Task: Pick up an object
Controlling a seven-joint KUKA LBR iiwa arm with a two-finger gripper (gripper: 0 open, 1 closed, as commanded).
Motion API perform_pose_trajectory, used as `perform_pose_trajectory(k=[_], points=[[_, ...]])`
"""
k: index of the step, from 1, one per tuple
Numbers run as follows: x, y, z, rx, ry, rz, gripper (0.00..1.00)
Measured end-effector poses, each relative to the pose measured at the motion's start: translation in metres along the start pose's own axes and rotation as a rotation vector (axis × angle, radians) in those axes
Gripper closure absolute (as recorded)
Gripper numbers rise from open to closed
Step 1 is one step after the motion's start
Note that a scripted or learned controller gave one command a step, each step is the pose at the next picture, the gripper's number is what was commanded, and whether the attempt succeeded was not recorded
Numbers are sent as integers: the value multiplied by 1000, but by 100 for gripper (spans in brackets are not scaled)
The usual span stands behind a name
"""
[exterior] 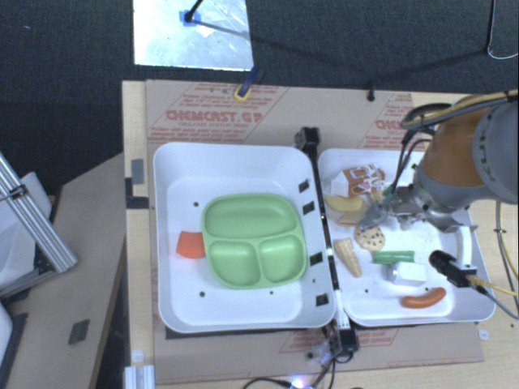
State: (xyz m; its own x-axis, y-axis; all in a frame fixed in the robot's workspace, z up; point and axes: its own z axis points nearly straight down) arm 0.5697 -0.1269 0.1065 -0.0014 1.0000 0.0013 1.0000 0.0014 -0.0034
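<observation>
My gripper (376,215) hangs low over the upper middle of the right bin (464,306). It is just above a round speckled cookie (370,238) and right of a yellow banana slice (344,203). A small printed carton (360,179) lies just behind it. Nearer the front of this bin lie a pale cone-shaped wedge (349,257), a green stick (394,257), a white block (409,272) and an orange-red sausage (422,298). I see nothing lifted off the bin floor.
The left bin (174,177) holds a green divided plate (253,240) and a small orange piece (190,244) to its left. A black-clipped divider (318,217) separates the two bins. The arm (462,156) covers the right bin's far right corner.
</observation>
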Motion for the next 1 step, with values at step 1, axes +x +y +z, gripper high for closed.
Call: perform_pose_trajectory(k=[1], points=[[1, 2, 21, -8, 0, 2, 0]])
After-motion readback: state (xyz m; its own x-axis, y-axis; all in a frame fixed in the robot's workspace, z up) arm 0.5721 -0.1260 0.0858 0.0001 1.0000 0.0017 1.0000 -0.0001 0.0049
